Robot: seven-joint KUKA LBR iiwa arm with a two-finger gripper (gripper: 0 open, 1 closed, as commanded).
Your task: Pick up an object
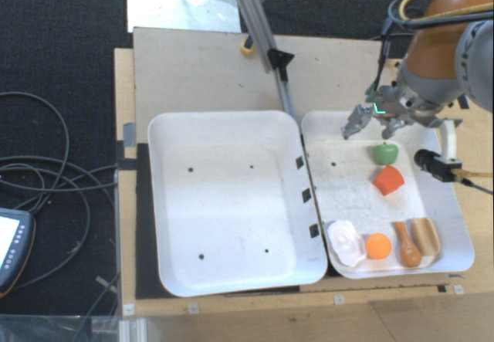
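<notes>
My gripper (373, 126) hangs over the far end of the right bin (328, 126), its two grey fingers spread open with nothing between them. Just in front of it and slightly right lies a small green apple (385, 153). A red block (388, 180) sits a little nearer the camera. Along the bin's near edge lie a white crumpled object (345, 242), an orange ball (377, 246), a brown sausage-like piece (407, 246) and a tan bun (424, 235).
The left bin (224, 201) lies beside the right one, divided from it by a rim with black clips (306, 195). A slanted metal pole (258, 20) crosses the back of the bench. Cables lie on the floor at left.
</notes>
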